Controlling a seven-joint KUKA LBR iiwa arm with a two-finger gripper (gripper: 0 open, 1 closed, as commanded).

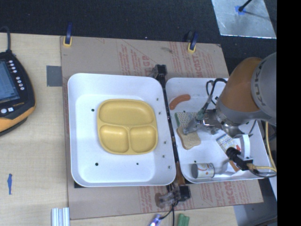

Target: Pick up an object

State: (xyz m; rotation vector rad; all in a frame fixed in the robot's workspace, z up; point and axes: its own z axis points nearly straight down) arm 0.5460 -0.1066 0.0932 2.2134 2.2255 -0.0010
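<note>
1. Gripper (pixel 200 121) is low in the right bin (pixel 188 86), right over the grey-green piece (pixel 187 122) and the tan toast-shaped item (pixel 189 139); whether it's clamped or released, I cannot tell.
2. Just beyond: an orange sausage (pixel 179 100) near the bin's top, a small can (pixel 203 170) lying at the front.
3. Left bin (pixel 77 126) carries the yellow divided plate (pixel 127 126).
4. Nothing looks lifted yet, so by my reckoning the grab and raise remain.

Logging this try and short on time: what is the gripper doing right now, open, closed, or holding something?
Gripper: low in the right bin, over the tan bread-shaped piece and green item; open or closed cannot be told, and nothing is seen held.
</note>
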